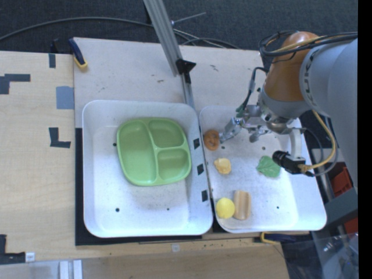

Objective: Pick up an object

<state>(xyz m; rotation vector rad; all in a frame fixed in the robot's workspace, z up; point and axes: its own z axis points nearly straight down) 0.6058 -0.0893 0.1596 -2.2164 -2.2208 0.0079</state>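
Here I see a pale wooden bench (35, 156) on dark carpet (58, 4); the gripper (235, 127) hangs open over the right bin (302, 214).

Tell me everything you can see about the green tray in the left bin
The green tray is a pale green divided plate, plastic by its look, with rounded corners and three compartments: one large on the left, two smaller on the right. All three hold nothing. It lies flat, slightly rotated, on the floor of the left bin, toward its upper middle. Nothing else touches it, and the gripper is over the other bin.
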